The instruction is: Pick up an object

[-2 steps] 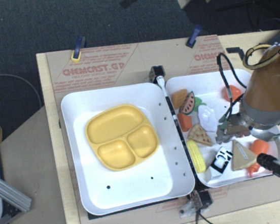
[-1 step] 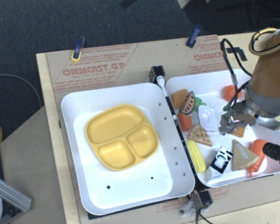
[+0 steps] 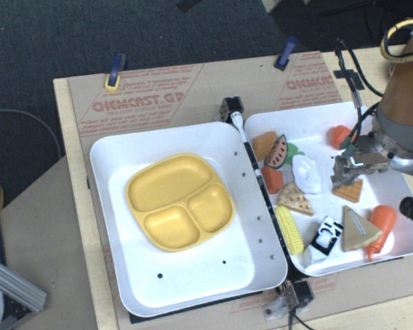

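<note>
One glossy yellow three-compartment plate (image 3: 179, 200) sits in smooth left bin (image 3: 110, 180).

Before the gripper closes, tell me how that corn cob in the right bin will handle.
The corn cob looks cylindrical, so it may roll if nudged sideways. Its plastic-looking surface may slip between fingers. It lies against the bin wall, probably crowding a grasp there.

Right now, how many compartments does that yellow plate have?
3. The yellow divided plate lies in the left bin: one large compartment across its far side, and two smaller ones nearer the camera, one left and one right. Nothing hides any part of it.
</note>
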Motion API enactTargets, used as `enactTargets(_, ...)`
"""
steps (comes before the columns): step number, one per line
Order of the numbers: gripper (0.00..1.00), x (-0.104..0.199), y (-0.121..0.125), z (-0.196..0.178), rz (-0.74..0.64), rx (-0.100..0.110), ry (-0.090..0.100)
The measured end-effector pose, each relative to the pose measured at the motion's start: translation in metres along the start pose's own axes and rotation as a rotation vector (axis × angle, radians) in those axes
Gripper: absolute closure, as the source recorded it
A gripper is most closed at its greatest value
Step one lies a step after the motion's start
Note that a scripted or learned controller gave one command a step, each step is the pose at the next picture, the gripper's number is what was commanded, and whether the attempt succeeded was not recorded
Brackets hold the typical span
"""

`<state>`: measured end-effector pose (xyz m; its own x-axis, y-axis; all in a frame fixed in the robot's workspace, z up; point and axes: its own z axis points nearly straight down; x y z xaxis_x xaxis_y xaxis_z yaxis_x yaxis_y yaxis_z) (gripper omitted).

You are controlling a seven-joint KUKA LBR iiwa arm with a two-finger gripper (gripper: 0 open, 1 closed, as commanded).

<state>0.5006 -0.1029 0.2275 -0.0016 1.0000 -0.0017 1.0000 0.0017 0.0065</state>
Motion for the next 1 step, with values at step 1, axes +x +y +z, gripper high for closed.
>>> enactTargets(1, 1.0, 0.0464, 0.04, 0.0084, -0.005, 0.003, 0.002)
